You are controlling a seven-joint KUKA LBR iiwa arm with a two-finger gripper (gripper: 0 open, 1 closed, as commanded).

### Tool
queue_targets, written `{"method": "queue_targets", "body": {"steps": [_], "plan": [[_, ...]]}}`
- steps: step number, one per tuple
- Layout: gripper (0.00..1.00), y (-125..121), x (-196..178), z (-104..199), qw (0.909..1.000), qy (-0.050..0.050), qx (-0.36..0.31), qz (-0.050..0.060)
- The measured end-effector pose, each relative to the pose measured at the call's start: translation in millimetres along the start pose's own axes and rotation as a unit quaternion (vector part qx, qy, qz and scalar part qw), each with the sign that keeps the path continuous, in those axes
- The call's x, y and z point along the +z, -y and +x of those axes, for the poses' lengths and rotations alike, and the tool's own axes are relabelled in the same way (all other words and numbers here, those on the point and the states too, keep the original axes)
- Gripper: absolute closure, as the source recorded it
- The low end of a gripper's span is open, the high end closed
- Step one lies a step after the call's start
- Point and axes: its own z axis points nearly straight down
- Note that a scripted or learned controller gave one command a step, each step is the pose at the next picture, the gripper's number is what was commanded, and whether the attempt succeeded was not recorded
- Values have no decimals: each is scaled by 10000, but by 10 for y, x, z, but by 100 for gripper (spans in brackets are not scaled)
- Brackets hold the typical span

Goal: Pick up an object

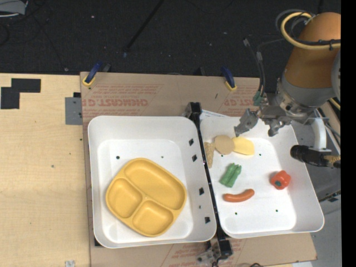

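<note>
Nearest the camera, two shallow white plastic bins sit side by side on a sheet of brown cardboard printed with red lettering, clipped at its far edge by two blue-and-yellow clamps. Pale wood bench top spreads out to the left, marked with a few black squares, and the room beyond is dark, crossed by loose cables.

Within the left bin (95, 149) lies a glossy yellow plate (145, 196), rounded at the corners and moulded into three compartments.

Inside the right bin (308, 218), small toy foods are scattered: a smooth red sausage (238, 196), slightly curved, towards the front; a ridged green vegetable (230, 174) just behind it; a rounded red-and-orange pepper (281, 179) well apart to the right; and at the back left a flat tan disc (224, 144) touching a pale yellow piece (243, 146).

Over the rear of that bin hangs the grey metal gripper (260, 128), below the arm's orange band. Its two fingers are spread apart with nothing between them, poised above and just right of the yellow piece.
</note>
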Motion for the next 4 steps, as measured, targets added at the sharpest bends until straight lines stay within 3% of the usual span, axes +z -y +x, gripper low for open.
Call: {"method": "queue_targets", "body": {"steps": [1, 4], "plan": [[0, -7, -24, 0, 10000, 0, -1, -23], [0, -94, 1340, -50, 10000, -2, -4, -4]]}}
